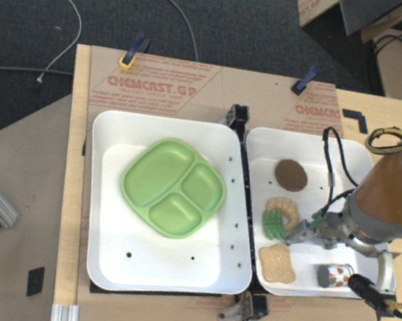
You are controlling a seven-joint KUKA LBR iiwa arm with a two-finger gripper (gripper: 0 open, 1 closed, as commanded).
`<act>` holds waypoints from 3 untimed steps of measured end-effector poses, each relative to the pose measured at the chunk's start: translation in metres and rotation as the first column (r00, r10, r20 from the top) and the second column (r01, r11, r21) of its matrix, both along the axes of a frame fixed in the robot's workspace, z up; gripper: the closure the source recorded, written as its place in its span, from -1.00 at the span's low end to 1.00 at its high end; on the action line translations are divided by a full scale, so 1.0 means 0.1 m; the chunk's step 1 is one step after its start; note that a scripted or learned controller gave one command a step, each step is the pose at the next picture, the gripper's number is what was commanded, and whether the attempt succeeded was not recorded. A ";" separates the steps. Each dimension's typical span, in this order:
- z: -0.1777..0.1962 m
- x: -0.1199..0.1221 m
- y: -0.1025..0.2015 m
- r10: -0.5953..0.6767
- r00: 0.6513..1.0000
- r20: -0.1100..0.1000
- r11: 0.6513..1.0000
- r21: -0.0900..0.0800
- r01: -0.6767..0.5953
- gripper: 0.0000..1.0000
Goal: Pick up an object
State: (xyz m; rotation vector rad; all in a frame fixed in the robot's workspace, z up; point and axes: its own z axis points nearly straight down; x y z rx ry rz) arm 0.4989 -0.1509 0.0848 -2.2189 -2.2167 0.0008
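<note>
The arm (393, 194) enters at three o'clock, its gripper (302, 233) low over the right bin (262, 146), beside the green toy (274, 223); grip state cannot be told.

The arm (397, 187) is reaching in from the right side of the camera view, its orange band sitting above a grey wrist section. The wrist is angling downward and to the left. The gripper (302, 232) is extending from the wrist toward the left, its tip pointing low. A black cable is looping along the upper side of the arm. The finger state is not discernible.
</note>
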 end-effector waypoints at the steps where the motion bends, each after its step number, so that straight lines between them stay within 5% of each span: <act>1: 0.11 0.01 0.00 0.000 1.000 0.002 1.000 -0.001 0.000 1.00; 3: 1.37 0.03 -0.06 0.003 1.000 0.010 1.000 -0.005 -0.002 1.00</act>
